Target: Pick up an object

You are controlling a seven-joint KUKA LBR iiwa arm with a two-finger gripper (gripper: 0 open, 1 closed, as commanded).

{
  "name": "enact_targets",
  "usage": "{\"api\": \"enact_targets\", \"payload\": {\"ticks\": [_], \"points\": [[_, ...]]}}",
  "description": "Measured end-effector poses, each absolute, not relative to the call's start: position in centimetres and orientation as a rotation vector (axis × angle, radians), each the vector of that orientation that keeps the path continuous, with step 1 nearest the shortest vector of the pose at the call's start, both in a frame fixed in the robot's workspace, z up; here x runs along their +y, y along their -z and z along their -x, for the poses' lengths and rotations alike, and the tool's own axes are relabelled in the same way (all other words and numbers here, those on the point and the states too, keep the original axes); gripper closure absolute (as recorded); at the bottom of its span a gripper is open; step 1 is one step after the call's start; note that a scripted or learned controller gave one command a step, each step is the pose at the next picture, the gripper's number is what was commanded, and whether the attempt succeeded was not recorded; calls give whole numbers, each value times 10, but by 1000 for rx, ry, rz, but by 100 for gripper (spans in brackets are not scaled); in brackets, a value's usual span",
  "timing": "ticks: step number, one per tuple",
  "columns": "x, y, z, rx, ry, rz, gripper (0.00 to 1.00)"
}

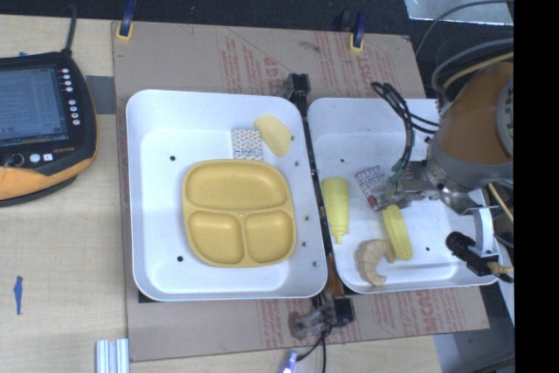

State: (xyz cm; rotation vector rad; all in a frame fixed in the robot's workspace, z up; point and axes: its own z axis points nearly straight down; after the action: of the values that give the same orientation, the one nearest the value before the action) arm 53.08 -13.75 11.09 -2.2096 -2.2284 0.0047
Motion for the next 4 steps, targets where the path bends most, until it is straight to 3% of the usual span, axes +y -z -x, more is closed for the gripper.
{"api": "enact_targets", "payload": {"ticks": [1,2,3,4], "points": [[-46,-192,-559,-2225,-1,2214,100],[-47,-192,-559,-2223,-3,2215,0],[-95,-94,-556,-2230,-1,2217,0],[-98,-106,-557,-2234,-4,2220,100]]}}
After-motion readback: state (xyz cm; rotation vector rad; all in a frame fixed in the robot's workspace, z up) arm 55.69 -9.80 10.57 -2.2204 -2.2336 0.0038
